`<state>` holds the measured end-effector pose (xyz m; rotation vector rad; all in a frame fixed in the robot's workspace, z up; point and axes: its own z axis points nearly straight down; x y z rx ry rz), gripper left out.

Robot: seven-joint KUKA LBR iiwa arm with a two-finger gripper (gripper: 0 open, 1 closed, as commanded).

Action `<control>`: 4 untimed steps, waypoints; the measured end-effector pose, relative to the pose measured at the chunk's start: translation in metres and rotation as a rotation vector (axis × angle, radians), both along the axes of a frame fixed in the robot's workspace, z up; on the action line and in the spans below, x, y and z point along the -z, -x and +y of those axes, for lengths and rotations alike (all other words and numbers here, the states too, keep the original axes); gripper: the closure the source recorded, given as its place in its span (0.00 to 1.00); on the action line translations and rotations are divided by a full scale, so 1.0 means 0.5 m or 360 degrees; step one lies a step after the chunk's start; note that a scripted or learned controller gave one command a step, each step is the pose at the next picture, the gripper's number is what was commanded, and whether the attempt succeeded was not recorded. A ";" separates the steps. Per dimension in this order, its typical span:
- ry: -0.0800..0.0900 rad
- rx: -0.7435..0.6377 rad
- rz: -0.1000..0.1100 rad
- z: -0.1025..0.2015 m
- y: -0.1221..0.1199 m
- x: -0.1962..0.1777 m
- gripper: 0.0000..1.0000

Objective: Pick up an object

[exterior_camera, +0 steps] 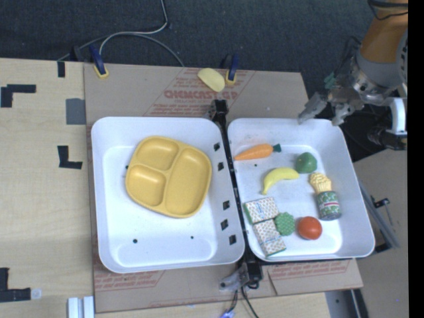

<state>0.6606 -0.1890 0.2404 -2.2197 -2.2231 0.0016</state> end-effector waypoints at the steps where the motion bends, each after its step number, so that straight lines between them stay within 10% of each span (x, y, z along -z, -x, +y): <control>1: 0.0000 0.0000 0.0000 -0.064 0.060 0.292 0.00; 2: 0.0000 -0.0002 0.0001 -0.063 0.060 0.274 1.00; 3: -0.0004 -0.0004 -0.0004 0.102 0.015 0.193 1.00; 4: -0.0003 -0.0003 -0.0002 0.195 0.094 0.071 1.00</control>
